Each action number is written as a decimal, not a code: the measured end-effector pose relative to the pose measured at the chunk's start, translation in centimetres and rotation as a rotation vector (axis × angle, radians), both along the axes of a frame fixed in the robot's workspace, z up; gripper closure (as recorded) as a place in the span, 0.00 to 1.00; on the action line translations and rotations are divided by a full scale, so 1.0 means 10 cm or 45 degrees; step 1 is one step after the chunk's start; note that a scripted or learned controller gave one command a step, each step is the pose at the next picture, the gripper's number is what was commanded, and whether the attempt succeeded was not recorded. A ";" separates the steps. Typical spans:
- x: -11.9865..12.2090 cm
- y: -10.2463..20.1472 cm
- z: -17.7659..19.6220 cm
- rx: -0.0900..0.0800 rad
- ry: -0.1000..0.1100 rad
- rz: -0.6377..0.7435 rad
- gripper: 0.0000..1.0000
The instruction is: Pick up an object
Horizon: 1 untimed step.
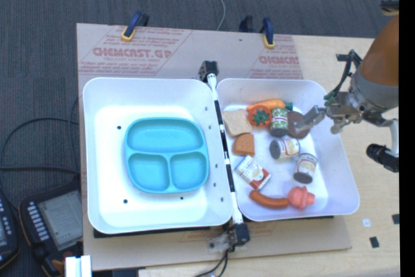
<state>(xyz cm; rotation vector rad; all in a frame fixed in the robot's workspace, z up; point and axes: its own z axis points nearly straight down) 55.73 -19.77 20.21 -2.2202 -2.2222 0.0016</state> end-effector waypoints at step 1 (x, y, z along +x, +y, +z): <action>-0.38 -0.15 -1.05 0.011 -0.003 0.006 0.00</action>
